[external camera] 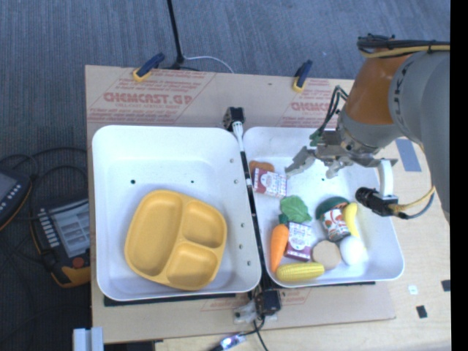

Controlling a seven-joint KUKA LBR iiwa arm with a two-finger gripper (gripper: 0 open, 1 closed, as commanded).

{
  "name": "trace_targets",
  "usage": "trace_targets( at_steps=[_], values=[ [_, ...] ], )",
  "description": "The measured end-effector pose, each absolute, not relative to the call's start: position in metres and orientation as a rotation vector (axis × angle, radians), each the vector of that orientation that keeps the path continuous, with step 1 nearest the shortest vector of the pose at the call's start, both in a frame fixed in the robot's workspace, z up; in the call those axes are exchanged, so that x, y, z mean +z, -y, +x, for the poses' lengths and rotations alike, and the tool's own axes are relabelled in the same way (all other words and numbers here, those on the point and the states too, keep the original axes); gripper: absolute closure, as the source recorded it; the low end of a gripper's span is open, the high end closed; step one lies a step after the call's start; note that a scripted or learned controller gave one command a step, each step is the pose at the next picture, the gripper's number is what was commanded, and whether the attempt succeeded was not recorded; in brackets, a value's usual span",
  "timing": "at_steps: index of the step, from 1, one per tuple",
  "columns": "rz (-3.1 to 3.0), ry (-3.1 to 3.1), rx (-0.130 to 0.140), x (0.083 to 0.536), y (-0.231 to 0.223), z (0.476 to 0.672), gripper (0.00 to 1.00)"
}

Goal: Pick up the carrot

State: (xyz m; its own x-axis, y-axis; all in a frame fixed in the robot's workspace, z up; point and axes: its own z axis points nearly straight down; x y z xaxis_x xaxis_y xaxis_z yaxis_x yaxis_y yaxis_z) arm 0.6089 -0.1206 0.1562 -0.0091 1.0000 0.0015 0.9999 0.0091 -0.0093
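Note:
The carrot (278, 244) is orange with a green leafy top (295, 208). It lies near the front left of the right bin (386, 263), beside the divider between the bins. My gripper (316, 164) hangs over the back of the right bin, up and to the right of the carrot and well apart from it. Its two grey fingers are spread, open, with nothing between them.
Around the carrot lie a corn cob (300, 272), a purple packet (298, 240), a small can (334, 220), a banana (353, 219), an egg (353, 251), a tan round piece (326, 254) and a red-white packet (268, 180). A yellow divided plate (175, 238) sits in the left bin (117, 152).

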Motion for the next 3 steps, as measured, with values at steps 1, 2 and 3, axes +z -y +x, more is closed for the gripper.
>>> trace_targets(
  at_steps=[1,2,3],
  values=[
    [-2.285,2.142,0.012,0.106,0.105,0.534,0.00],
    [-2.228,2.237,-0.011,0.091,0.098,0.513,0.00],
    [-2.501,1.935,-0.025,0.091,0.098,0.492,0.00]
  ],
)
